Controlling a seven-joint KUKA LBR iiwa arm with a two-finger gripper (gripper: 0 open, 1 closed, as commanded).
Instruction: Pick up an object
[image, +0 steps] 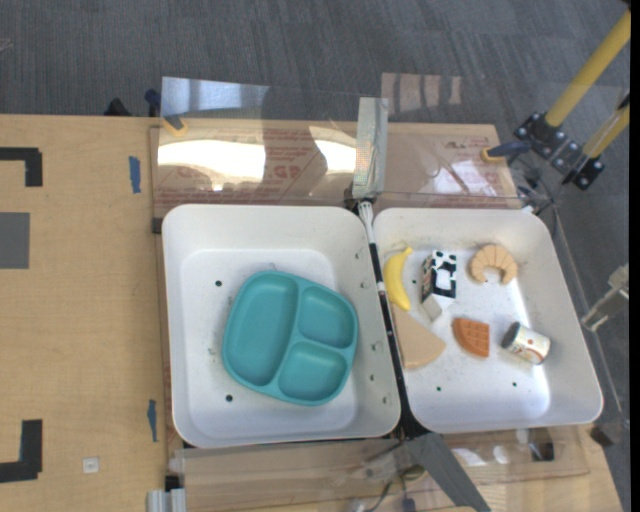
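Left shallow white plastic bin (190, 250): smooth teal three-compartment plate (289, 338), tilted askew | right shallow white plastic bin (560, 380): yellow banana (398, 278) by the divider, long axis running near-to-far; black-and-white patterned block (439, 275); tan croissant (494, 263); orange wedge (472, 336); beige flat wedge (417, 343); small white cylinder (526, 343) on its side | hand: can't tell from here.

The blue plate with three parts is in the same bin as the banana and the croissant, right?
Not quite. The camera view shows the blue plate by itself in the left bin. The banana and the croissant lie in the right bin, along with a few other small things. The plate does have three parts.
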